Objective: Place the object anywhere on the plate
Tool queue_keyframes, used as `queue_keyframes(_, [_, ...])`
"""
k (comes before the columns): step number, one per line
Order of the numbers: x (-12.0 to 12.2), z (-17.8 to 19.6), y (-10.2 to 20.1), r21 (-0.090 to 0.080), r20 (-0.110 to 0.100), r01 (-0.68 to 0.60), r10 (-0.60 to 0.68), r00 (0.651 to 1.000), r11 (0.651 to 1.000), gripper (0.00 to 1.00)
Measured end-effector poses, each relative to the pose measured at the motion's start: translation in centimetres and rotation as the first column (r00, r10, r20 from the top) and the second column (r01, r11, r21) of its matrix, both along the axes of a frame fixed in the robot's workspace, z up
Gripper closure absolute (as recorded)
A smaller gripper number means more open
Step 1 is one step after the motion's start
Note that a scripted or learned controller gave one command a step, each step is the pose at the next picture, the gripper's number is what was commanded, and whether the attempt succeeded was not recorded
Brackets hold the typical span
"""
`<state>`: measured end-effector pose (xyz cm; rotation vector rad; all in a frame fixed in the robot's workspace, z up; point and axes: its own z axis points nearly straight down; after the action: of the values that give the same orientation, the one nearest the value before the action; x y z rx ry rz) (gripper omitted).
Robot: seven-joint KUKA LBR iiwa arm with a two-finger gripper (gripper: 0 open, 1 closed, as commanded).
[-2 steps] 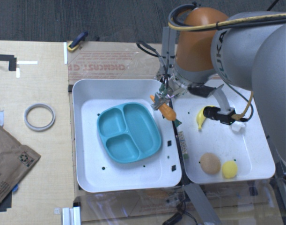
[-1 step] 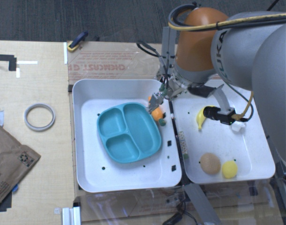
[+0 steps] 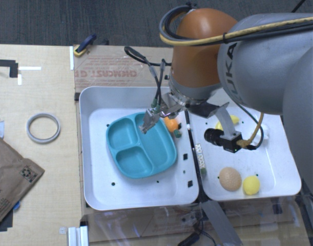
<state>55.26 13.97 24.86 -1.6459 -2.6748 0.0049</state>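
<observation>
Orange object (image 3: 171, 124) half hidden beside plate (image 3: 141, 147)

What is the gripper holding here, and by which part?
Cannot be told. The gripper hangs over the plate's upper edge; an orange object sits just beside it, with no visible hold.

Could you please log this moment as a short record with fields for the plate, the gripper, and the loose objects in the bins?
plate: blue divided plate, left bin, nothing seen lying in its compartments
gripper: gripper over the plate's upper right rim
orange object: orange object beside the gripper, at the plate's upper right edge; grasp unclear
right bin: beige ball, yellow ball, yellow item partly hidden by the arm
</observation>
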Motion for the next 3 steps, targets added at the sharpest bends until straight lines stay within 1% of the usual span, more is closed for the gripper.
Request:
queue_keyframes(1, [0.09,0.65,-0.08,-0.003,-0.003,-0.001,0.001,1.0,1.0,1.0])
queue_keyframes(2, [0.09,0.65,-0.08,-0.003,-0.003,-0.001,0.001,1.0,1.0,0.0])
queue_keyframes(3, [0.18,1.33,-0.17,-0.006,-0.006,-0.002,0.002,1.0,1.0,1.0])
